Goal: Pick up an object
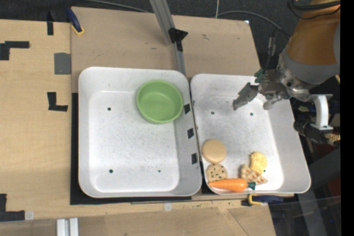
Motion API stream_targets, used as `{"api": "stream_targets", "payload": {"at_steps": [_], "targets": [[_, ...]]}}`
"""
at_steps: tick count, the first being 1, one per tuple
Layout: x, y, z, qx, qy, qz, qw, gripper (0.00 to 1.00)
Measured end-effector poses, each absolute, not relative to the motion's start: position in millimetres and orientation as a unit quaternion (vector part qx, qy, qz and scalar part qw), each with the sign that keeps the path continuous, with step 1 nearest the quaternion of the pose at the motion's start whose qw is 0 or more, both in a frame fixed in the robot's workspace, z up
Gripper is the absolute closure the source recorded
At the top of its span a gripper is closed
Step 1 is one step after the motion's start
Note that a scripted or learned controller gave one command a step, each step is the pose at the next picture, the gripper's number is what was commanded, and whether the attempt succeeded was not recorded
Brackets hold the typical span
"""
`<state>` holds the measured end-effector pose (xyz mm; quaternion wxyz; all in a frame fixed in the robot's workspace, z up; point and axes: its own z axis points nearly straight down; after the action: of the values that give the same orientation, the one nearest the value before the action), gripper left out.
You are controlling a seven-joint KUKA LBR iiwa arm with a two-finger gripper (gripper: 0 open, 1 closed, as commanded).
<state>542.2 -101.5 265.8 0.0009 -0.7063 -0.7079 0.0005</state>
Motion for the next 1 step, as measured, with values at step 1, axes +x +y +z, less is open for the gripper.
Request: {"api": "stream_targets", "payload": {"at_steps": [1], "targets": [[542.2,-101.7,265.8,-0.706,-0.708,0.0005,0.001,0.00]]}}
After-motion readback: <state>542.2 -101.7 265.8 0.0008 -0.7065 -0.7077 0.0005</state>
